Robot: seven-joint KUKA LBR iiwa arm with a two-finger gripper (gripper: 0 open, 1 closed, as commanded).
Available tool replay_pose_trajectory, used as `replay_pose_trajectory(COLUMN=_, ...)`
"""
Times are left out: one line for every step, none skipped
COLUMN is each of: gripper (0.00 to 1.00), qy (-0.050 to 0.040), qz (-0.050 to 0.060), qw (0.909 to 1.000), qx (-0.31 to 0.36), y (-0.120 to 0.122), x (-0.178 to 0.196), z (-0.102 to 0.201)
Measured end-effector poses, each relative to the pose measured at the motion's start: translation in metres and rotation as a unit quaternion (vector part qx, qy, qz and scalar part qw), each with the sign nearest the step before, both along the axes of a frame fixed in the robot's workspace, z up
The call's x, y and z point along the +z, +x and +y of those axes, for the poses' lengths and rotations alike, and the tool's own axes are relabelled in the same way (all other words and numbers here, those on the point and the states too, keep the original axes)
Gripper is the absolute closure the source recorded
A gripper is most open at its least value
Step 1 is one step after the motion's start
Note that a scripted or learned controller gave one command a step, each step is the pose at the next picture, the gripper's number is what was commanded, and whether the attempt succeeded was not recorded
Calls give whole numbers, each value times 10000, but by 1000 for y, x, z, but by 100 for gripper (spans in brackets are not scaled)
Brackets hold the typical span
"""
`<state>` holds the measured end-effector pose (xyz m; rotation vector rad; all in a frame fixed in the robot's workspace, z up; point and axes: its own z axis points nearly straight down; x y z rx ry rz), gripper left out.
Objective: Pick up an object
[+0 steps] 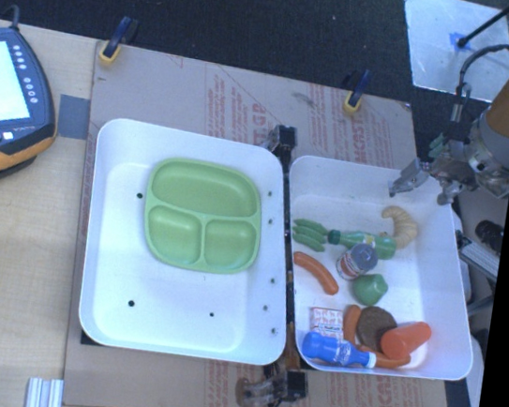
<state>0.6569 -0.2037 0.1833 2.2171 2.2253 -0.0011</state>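
The right bin [452, 275] holds several toy foods: a beige croissant-like piece [404, 226], a green vegetable [326, 235], a small can [360, 258], an orange sausage [315, 272], a green pepper [370, 288], a brown round piece [375, 326], a red-orange piece [405, 341] and a blue bottle [332, 352]. My gripper [425, 187] hangs over the bin's far right corner, just behind the beige piece. Its two fingers are spread apart, so it is open, with nothing between them.
The left bin [107, 299] holds a green divided plate [203, 215]. A tablet-like pendant [4, 104] lies on the bench at the far left. Clamps [115, 42] hold the cardboard sheet under the bins at its back edge.
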Motion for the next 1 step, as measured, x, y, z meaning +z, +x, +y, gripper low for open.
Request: replay_pose_trajectory(gripper=0, qy=0, qz=24, qw=10000, qx=3, y=-51, x=-24, z=-8)
